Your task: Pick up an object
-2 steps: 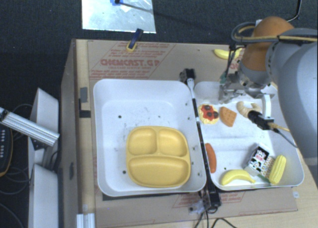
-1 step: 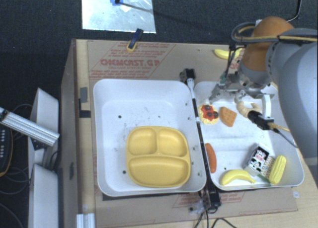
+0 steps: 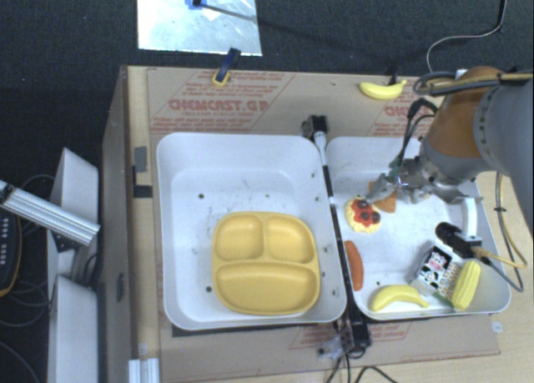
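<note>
My gripper hangs low over the back of the right bin, at the end of the grey and orange arm that comes in from the right. Just below and left of it lies a toy pizza slice, yellow with red and black toppings, its brown crust end touching or nearly touching the gripper. A red-orange sausage lies by the bin's left wall. Near the front are a yellow banana, a corn cob and a small black-and-white box.
The left bin holds a yellow divided plate at its front. A second banana lies on the bench behind the right bin. A black divider runs between the bins.
</note>
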